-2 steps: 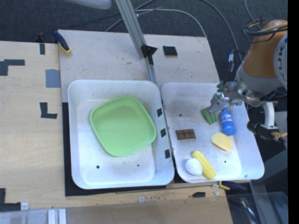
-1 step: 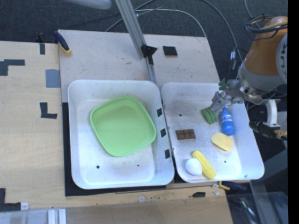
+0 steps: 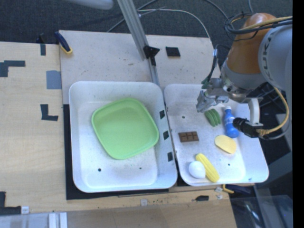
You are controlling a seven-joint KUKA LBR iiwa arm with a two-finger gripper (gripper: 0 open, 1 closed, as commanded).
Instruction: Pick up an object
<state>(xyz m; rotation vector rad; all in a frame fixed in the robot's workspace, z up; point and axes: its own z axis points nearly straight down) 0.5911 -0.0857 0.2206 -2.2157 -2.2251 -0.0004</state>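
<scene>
The right bin [image 3: 185, 99] holds a green pickle-like piece [image 3: 213, 117], a blue bottle [image 3: 230, 123], a brown chocolate bar [image 3: 188, 137], a yellow wedge [image 3: 226, 144], a yellow corn cob [image 3: 208, 167] and a white egg [image 3: 195, 169]. My gripper [image 3: 207, 103] hangs over the bin's upper middle, just above and left of the green piece, close to it. Nothing shows between its fingers.
The left bin [image 3: 78, 108] carries a green square plate [image 3: 125, 127]. A grey metal pole [image 3: 137, 25] slants down to the bins' shared top edge. Cables [image 3: 266, 127] trail at the right of the arm. A yellow-blue clamp [image 3: 63, 43] sits on the board's top left.
</scene>
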